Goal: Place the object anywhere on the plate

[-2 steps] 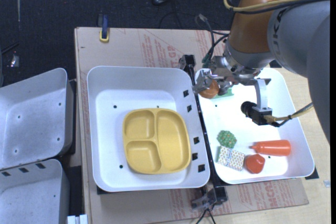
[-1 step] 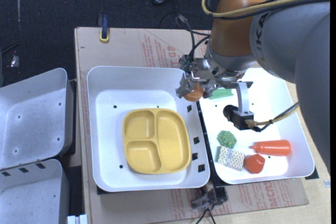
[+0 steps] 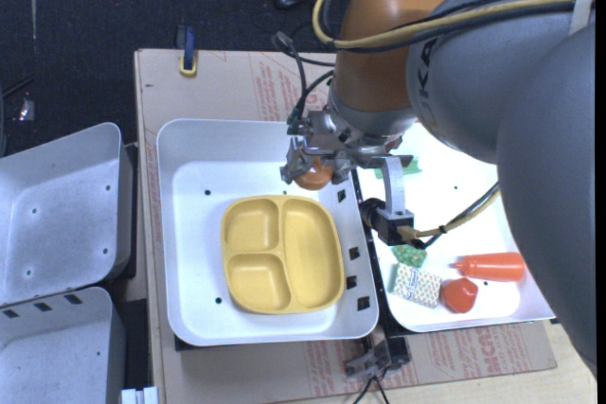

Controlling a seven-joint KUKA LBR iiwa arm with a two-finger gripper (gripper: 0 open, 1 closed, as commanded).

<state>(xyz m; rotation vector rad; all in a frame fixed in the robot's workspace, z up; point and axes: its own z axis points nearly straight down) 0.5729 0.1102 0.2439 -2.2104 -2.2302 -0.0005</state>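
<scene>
A yellow plate (image 3: 282,253) with three compartments lies in the left bin (image 3: 189,203), with nothing on it. My gripper (image 3: 309,168) hangs just past the plate's far rim, near the wall between the bins. A small orange-brown object (image 3: 317,174) sits between its fingers, and the gripper is shut on it. The object is held above the bin floor beside the plate's far edge, not over the compartments. The big orange wrist hides the upper part of the gripper.
The right bin (image 3: 473,194) holds an orange carrot-like piece (image 3: 492,267), a red item (image 3: 460,295), a white patterned packet (image 3: 418,284) and a green piece (image 3: 409,254). Grey trays (image 3: 57,203) lie left of the bench. A blue clip (image 3: 188,52) sits at the bench's far edge.
</scene>
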